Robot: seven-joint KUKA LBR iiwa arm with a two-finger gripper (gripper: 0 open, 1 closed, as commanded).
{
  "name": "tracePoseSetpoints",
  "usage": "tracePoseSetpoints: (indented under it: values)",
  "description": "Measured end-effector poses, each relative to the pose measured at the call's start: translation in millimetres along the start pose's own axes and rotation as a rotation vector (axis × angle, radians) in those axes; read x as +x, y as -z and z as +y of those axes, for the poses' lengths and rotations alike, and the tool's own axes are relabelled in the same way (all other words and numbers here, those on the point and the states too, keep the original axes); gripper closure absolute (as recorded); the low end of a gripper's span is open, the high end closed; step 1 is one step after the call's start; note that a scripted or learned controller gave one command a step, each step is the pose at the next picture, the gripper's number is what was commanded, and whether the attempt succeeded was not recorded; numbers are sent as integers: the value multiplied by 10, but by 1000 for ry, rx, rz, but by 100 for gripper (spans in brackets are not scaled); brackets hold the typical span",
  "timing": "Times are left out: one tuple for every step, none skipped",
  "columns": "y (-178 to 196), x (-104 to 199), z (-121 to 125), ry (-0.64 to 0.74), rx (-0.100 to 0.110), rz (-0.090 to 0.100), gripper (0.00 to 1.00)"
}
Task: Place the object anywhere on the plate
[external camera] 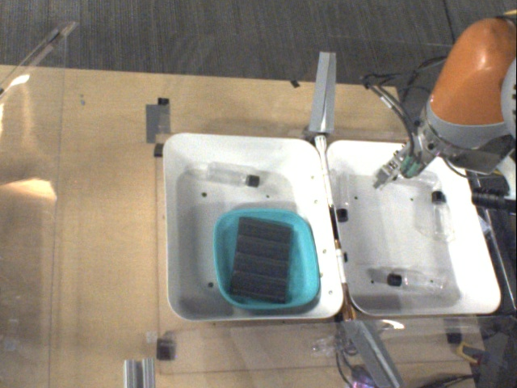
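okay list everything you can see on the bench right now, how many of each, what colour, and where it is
bins: 2, white, side by side on the bench.
plate: 1, teal, squarish, in the left bin toward its near side.
ridged block: 1, dark grey, lying on the plate.
clear tube with dark cap: 1, left bin, near its far wall.
clear tubes with dark caps: 2, right bin, one along the near side, one by the right wall.
metal divider bar: 1, grey, at the far end of the seam between the bins.
bench: 1, light wood.
arm: 1, grey with orange band, entering from the right.
gripper: 1, above the right bin's far part; nothing visibly between its fingers.
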State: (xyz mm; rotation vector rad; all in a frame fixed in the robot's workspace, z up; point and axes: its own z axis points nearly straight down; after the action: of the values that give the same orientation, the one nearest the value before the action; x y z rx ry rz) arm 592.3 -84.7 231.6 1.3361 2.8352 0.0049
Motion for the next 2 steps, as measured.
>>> tracePoseSetpoints:
  values:
    - [367,1004,-409,22,-1,0,100]
    - [-315,1752,285,97,1,3,100]
